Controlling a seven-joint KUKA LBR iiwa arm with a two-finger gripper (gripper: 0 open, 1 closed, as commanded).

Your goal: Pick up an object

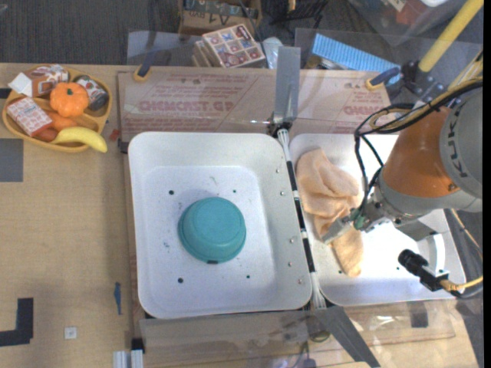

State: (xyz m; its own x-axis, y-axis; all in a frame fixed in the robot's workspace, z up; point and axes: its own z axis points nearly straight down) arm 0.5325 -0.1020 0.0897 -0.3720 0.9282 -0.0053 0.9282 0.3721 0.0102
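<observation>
One cardboard panel [201, 102] behind the bins reads "CHINCRAT.GB", faintly.

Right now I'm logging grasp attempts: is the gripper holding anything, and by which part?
Cannot be told. The gripper sits down on the tan cloth in the right bin, near its lower middle.

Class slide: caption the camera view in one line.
End effector down on tan cloth in right bin; teal bowl in left bin.

Faint red lettering across the cardboard sheet [203, 106] behind the bins, too blurred to read
</observation>
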